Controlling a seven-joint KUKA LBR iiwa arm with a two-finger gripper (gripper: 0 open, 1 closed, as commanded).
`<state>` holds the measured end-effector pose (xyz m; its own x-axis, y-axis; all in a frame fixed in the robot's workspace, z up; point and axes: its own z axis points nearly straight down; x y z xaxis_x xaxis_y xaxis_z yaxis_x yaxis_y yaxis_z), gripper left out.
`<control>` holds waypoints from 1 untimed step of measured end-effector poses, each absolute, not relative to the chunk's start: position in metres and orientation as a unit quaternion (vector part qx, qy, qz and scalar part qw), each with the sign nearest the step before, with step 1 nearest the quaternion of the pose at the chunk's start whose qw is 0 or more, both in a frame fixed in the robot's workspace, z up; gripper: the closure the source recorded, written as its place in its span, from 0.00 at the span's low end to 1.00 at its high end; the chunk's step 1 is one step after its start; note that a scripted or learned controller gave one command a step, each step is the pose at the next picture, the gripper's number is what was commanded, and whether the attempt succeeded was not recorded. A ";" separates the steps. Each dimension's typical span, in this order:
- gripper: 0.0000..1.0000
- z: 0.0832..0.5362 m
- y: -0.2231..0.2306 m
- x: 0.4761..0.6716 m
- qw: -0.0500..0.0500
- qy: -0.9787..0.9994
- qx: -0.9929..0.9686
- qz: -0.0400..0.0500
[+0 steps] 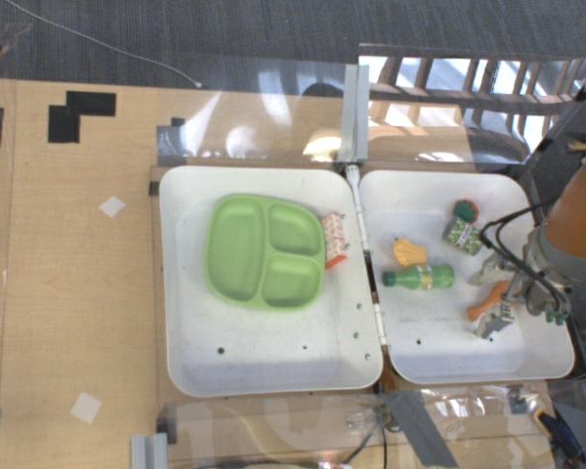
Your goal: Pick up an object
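Note:
My gripper hangs low over the right side of the right bin, reaching in from the right under the arm's orange band. An orange carrot-like piece lies right against the gripper's left side; I cannot tell whether it is touched. A green bottle lies on its side in the middle of that bin. Just above it sits a small yellow item. A green pack with a red top rests toward the back.
The left bin holds a green divided plate, and a small red and white packet lies by the plate's right edge. Black cables loop off the wrist above the right bin. A metal post stands behind the bins' divider.

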<state>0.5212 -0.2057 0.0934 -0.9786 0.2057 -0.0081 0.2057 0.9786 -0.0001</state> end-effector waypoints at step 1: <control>1.00 0.106 -0.204 0.525 0.009 0.995 0.099 -0.002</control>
